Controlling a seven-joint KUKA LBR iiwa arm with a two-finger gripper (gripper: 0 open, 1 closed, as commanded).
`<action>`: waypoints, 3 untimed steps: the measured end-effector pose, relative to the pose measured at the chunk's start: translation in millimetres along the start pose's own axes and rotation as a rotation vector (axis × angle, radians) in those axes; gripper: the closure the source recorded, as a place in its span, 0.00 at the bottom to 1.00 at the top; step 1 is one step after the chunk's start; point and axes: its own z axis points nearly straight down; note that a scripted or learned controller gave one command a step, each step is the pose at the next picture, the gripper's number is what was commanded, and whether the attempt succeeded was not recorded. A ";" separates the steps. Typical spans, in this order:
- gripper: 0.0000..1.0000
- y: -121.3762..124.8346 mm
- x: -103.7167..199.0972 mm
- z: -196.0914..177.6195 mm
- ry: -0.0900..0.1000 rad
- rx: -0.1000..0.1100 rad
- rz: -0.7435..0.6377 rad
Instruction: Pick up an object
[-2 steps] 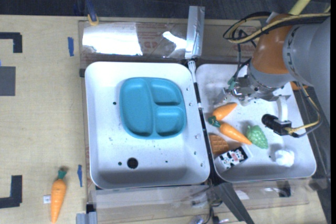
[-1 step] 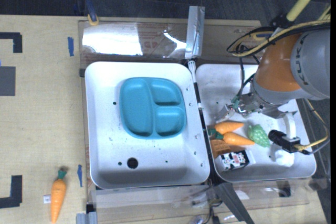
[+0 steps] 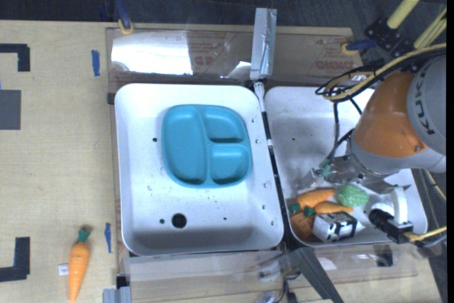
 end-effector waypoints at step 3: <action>1.00 18.5 61.4 -96.6 0.000 -0.004 -0.040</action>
